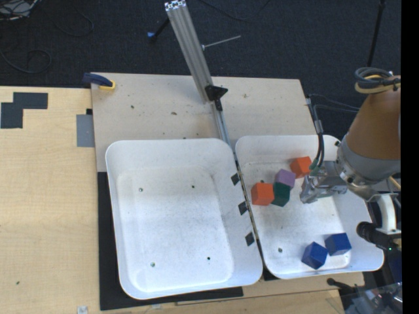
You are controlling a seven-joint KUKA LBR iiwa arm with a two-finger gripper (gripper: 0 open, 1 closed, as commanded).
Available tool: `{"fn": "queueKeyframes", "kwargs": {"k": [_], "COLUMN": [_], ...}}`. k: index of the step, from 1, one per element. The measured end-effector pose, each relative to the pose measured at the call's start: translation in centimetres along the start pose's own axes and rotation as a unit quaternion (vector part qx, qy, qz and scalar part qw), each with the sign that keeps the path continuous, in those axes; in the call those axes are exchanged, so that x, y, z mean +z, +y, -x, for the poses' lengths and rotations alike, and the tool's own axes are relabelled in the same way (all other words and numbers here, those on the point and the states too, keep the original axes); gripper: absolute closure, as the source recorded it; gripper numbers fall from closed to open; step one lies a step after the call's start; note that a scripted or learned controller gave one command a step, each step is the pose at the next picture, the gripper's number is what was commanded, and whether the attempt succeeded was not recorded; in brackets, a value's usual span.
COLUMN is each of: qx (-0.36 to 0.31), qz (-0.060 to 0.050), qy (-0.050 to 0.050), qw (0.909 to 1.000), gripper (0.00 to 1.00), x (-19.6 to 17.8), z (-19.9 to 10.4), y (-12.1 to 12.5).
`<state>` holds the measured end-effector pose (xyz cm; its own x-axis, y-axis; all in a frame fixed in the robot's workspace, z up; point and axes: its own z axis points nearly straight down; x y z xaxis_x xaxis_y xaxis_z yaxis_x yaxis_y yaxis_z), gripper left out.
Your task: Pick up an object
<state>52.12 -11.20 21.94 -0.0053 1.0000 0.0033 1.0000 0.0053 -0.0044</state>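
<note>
Purple cube [285,177] is approached by the claw [311,192], poised just right of it, presumably for a grasp, though its state cannot be told.

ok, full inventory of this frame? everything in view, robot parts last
white plastic bins: 2, side by side on the bench; left bin, right bin
orange cubes: 2, right bin; one near its left wall, one further back
purple cube: 1, right bin, between the orange ones
dark green cube: 1, right bin, beside the nearer orange cube
blue cubes: 2, right bin, front corner; and
aluminium bar: 1, silver, slanting up behind the bins
blue-and-yellow clamp: 1, bench's back left corner
arm: 1, grey and orange, from the right
gripper: 1, low over the right bin, right of the cube cluster
</note>
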Motion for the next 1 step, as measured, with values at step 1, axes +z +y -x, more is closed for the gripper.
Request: {"fn": "queueKeyframes", "kwargs": {"k": [1], "qx": [0.0], "qz": [0.001], "qy": [0.0], "qw": [1.0], "gripper": [1.0], "x": [0.51], "z": [-5.55], "y": [2.1]}}
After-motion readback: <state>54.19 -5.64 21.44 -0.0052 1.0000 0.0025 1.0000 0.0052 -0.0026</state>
